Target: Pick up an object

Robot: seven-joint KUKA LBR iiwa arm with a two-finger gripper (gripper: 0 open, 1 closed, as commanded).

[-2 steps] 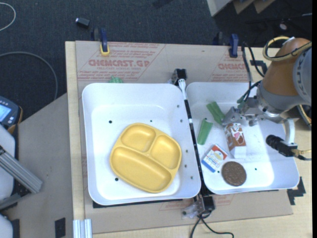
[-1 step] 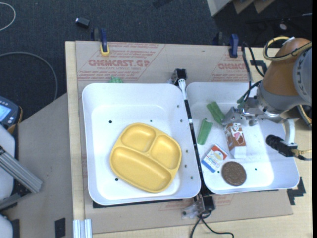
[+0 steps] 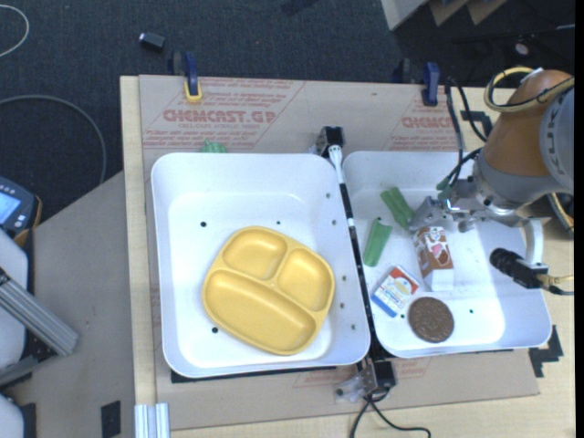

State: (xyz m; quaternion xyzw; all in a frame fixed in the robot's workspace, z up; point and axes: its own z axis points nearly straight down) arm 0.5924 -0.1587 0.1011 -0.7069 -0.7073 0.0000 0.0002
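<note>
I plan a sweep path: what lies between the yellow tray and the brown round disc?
In the camera view, between the yellow tray and the brown disc run the bins' adjoining rims, then a small white carton.

Even, bright overhead light fills the scene. The white bins (image 3: 173, 245) are nearly washed out, with soft shadows along their walls. The yellow tray (image 3: 267, 287) shows mild sheen. The dark floor (image 3: 73, 26) stays dim; focus is slightly soft throughout.

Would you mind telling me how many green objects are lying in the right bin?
2. One green piece lies near the bin's back, slanted; the other green piece sits just in front, beside the divider. The arm may hide more.
</note>
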